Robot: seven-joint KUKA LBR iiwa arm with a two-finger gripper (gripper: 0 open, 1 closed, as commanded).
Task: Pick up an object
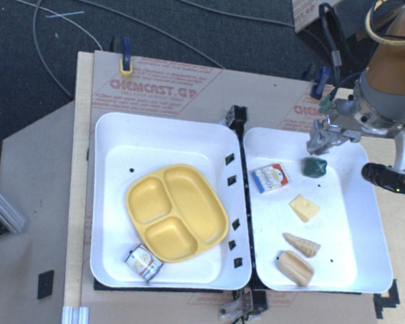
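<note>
So the gripper [322,145] hangs over the far end of the right bin [368,232], right above a small dark green lump [315,167], which looks like the pick since the arm lines up with it. It sits just under the fingertips, touching or not, can't tell, and whether the jaws are spread or pinched is too small to make out. Cheese wedge [304,207] and snack packet [270,177] lie nearby; the yellow tray [177,211] fills the left bin [107,183].
</note>
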